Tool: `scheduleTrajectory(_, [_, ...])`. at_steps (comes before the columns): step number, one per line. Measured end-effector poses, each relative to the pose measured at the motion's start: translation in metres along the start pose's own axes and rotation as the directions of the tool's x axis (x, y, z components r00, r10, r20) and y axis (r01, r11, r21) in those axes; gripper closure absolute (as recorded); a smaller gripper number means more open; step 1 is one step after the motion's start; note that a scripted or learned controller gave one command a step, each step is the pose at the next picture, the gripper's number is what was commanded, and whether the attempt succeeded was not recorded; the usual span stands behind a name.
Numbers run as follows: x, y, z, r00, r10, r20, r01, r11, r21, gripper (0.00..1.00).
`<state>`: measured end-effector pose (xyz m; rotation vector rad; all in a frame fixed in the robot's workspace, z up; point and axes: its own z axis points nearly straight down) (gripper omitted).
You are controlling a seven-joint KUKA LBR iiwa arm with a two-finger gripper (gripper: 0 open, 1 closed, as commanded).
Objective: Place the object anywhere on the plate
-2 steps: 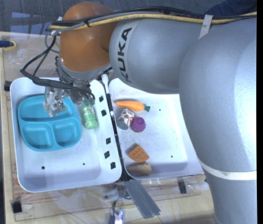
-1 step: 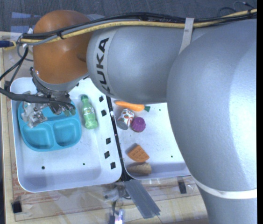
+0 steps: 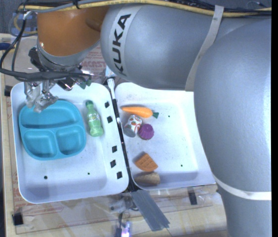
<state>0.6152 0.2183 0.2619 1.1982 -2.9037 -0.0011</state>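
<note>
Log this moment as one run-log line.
gripper: over back-left corner of blue three-compartment plastic plate | green plastic bottle: lying beside plate, left bin | task: object not on plate

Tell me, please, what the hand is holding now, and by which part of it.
It cannot be told. The hand is over the far-left corner of the blue plate, and no object shows between its fingers.

My own arm looms over both bins' far side. The green bottle lies just beside the blue plate; the left bin's near floor lies open.
</note>
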Motion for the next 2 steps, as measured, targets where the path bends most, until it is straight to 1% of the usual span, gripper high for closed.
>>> scheduleTrajectory(1, [0.0623, -0.0146, 0.0816, 0.908, 0.42, -0.005, -0.42, 0.908, 0.0, 1.0])
scheduleTrajectory(2, [0.0623, -0.0147, 0.0814, 0.908, 0.42, -0.005, -0.42, 0.908, 0.001, 0.0])
